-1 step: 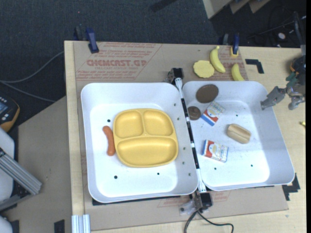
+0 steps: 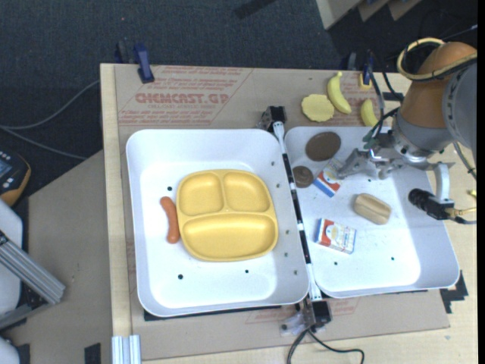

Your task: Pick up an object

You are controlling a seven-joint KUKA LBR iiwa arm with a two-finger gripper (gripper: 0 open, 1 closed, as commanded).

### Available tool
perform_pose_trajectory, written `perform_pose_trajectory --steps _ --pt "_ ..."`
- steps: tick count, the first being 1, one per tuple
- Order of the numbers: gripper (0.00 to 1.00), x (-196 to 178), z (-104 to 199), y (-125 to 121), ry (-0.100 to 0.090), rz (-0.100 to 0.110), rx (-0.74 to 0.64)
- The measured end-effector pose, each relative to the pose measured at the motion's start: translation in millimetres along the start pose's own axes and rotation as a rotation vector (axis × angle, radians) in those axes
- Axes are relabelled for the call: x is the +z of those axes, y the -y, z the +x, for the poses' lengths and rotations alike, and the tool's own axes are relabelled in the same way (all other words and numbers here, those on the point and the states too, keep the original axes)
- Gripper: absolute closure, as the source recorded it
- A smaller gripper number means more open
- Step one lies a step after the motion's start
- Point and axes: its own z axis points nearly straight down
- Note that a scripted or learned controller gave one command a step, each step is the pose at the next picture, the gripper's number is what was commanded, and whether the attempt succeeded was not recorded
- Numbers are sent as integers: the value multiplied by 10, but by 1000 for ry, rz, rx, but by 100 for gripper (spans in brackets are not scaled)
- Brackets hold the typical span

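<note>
Reaching in from the right, the grey arm (image 2: 447, 89) with its orange band bends down over the far right corner of the right bin (image 2: 394, 275), its gripper (image 2: 371, 160) low above the bin floor near the back wall. Whether the fingers are apart or together cannot be told from this slant, and nothing shows between them. Just left of the gripper lie a small red, white and blue packet (image 2: 327, 183), a dark brown round disc (image 2: 323, 145) and a smaller brown round piece (image 2: 302, 176) near the divider. A tan block (image 2: 372, 208) like a bread roll rests toward the middle of the bin, close below the gripper but apart from it, and a flat red and white packet (image 2: 335, 236) lies nearer the front. The left bin (image 2: 151, 279) holds a yellow divided plate (image 2: 226, 214) with three compartments, and an orange sausage (image 2: 170, 219) lies just beside its left edge. Both bins sit on a light wooden tabletop (image 2: 121, 203) with red printed lettering along the back; two yellow bananas (image 2: 339, 95) and a yellow round slice (image 2: 317, 108) rest on the board behind the right bin. Dark carpet and cables surround the tabletop.
</note>
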Motion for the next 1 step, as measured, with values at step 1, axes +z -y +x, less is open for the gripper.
perform_pose_trajectory --steps 1 --pt "0 102 264 738 2 -1 7"
